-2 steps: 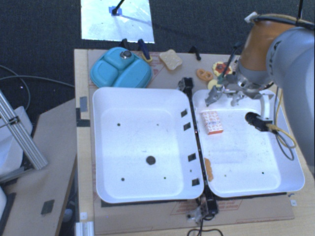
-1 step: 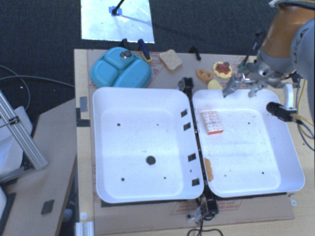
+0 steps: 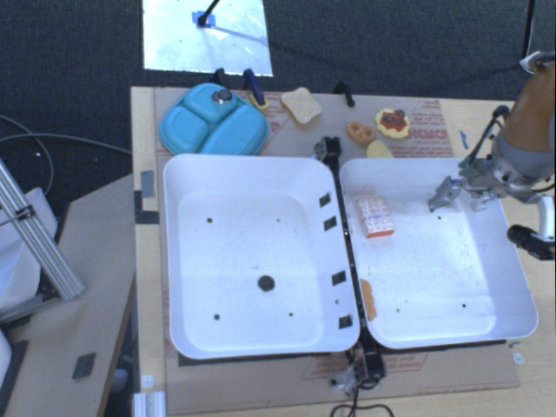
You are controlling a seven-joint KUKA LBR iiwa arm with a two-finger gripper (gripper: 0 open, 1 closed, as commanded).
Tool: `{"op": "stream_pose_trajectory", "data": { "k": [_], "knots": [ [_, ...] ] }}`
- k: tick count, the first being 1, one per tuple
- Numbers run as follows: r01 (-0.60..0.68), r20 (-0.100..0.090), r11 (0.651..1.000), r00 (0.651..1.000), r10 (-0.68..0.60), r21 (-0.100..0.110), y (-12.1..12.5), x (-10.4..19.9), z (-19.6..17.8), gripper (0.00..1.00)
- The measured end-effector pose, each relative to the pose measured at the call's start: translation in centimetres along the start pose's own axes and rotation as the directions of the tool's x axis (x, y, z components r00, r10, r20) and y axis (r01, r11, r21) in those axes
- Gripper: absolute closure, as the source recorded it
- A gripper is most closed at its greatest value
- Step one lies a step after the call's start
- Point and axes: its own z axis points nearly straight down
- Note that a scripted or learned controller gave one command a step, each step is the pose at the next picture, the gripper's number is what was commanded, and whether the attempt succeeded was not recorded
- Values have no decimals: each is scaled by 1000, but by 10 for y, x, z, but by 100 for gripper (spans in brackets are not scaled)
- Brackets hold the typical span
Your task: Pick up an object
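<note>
The gripper [image 3: 452, 194] hangs over the upper right part of the right bin [image 3: 486, 320], its two fingers spread apart with nothing between them. Left of the gripper, in the same bin, lies a small white box [image 3: 375, 216] with a red-orange pattern; any print on it is too small to read. Further down from the box, against the bin's left wall, lies a thin orange piece [image 3: 367, 300]. The left bin [image 3: 187, 233] holds a small dark disc [image 3: 266, 282]. Behind the bins on the counter [image 3: 148, 146] sit a blue divided tray [image 3: 214, 122], a toast slice [image 3: 301, 105], a pretzel [image 3: 360, 132], a small pizza [image 3: 393, 122] and a pale yellow piece [image 3: 379, 150]. Reddish lettering shows on the cardboard [image 3: 430, 124] beside the pizza, not legible.
</note>
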Motion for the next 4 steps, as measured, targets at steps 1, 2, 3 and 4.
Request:
{"op": "stream_pose_trajectory", "data": {
  "k": [1,2,3,4],
  "knots": [
    [5,0,1000,1000,-5,-15,-141,29,48,0],
    [13,0,1000,1000,-13,-12,-87,5,48,0],
    [13,5,1000,1000,-13,-21,-139,76,47,0],
    [12,-2,1000,1000,-12,-11,-87,51,48,0]
  ]
}}
